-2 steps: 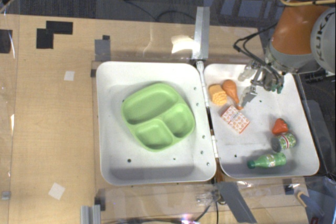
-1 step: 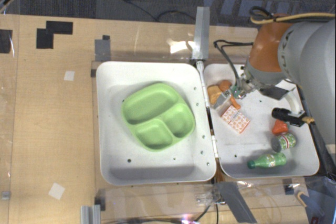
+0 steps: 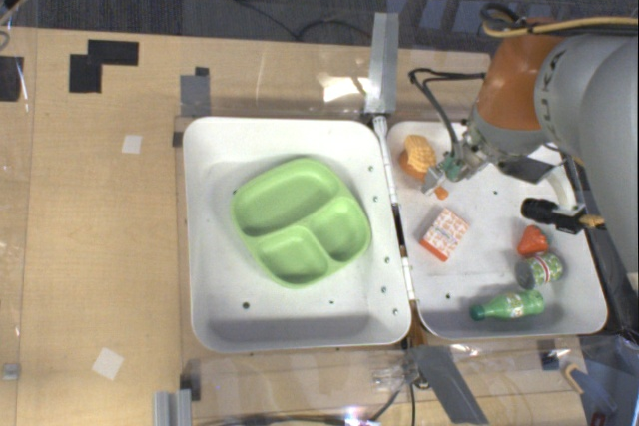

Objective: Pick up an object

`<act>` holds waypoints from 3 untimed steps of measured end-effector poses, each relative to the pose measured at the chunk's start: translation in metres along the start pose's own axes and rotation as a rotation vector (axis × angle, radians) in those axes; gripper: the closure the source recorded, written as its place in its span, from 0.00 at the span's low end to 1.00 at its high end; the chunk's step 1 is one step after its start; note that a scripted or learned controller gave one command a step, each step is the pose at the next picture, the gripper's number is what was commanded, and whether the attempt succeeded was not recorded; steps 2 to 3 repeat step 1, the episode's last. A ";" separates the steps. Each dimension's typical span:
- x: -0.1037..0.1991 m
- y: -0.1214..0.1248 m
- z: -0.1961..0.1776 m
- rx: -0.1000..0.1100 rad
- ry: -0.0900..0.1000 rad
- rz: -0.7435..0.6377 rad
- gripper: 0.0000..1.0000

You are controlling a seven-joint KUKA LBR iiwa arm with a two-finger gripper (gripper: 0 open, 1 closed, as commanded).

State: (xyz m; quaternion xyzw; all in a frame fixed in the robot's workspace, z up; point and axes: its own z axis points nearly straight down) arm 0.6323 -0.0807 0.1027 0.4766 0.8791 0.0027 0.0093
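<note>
The pincer (image 3: 451, 167) is seen low over the far left part of the right bin (image 3: 589, 316), carried by the grey arm (image 3: 589, 105) that reaches in from the right. Whether it is released or clenched cannot be told from this slant, and nothing can be made out gripped in it.

At the left, the left bin (image 3: 200, 214) is occupied by a green divided plate (image 3: 300, 219), laid flat about its middle. Past the wall shared by the two bins, an orange-yellow knobbly lump (image 3: 419, 154) is found in the far left corner of the right bin, just beside the pincer on its left; whether the two touch cannot be told. A small orange scrap (image 3: 441, 193) lies just on the near side of the pincer. Nearer again, a pink and white packet (image 3: 444, 234) is set apart from the rest. Further right, a red piece (image 3: 532, 239) and a small can (image 3: 544, 269) lie just beside each other, and a green bottle (image 3: 509, 306) is laid on its side along the near wall.

The step in hand is judged to be the closing-in on a thing, with no lift made yet. The knobbly lump is taken as the likeliest target, being nearest. For the next move, the pincer would need to be shifted left until the lump is straddled, then closed and raised straight up. Care is called for, since the shared wall stands close to the lump.
</note>
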 end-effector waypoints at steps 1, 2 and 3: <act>0.053 0.066 -0.089 -0.001 0.007 0.080 1.00; 0.053 0.066 -0.089 -0.001 0.007 0.080 1.00; 0.053 0.066 -0.089 -0.001 0.007 0.080 1.00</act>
